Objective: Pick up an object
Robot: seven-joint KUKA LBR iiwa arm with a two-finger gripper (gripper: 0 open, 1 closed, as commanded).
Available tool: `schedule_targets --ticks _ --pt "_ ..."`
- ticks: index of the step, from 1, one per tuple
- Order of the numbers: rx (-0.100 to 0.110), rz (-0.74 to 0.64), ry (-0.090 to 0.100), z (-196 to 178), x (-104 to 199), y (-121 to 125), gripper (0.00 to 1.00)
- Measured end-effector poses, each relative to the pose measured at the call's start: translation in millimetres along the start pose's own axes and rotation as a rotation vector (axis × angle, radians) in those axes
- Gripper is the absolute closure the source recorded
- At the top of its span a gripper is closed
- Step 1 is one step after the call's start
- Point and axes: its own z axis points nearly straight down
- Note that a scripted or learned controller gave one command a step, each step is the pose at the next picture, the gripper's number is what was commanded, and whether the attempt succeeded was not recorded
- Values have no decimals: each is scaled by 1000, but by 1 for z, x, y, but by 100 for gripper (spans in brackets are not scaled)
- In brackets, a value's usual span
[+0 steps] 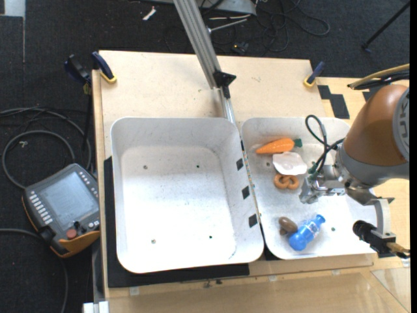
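Hovering jaws [311, 189] just right of pretzel [285, 182], blue bottle [305, 232] below

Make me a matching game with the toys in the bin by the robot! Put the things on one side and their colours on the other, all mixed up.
Things:
1. carrot
2. bottle
3. pretzel
4. bin

Colours:
A. blue
B. white
C. orange
D. golden brown

Right pairs: 1-C, 2-A, 3-D, 4-B
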Motion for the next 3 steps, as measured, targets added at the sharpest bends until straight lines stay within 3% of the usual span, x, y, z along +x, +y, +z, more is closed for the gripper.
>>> schedule_targets --ticks 2,3 --pt "2 -1 0 -81 -3 13 100" --pt "8 -5 4 -68 52 15 100"
